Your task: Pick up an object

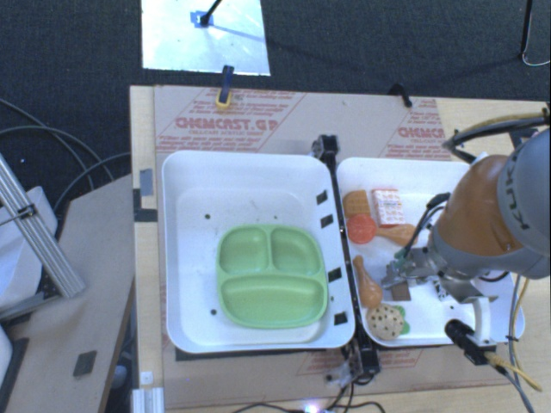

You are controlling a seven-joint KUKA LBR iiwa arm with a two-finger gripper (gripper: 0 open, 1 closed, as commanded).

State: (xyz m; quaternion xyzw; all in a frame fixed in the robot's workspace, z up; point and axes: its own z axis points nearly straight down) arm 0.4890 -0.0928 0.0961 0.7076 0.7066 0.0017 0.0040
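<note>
The right bin (405, 169) holds several toy food pieces: an orange bun-like piece (355, 202), a red disc (362, 229), a white and orange packet (388, 206), an orange drumstick (368, 282) and a speckled cookie (385, 321) near the front wall. The gripper (401, 274) reaches down from the grey and orange arm (482, 222) into the middle of this bin, just right of the drumstick. A small dark brown piece (399, 291) lies right under it.
The left bin (194, 188) holds a green divided plate (272, 275). A black divider clip (325, 149) sits between the bins. Cardboard (258, 119) lies under both bins, and cables run along the bench's front right.
</note>
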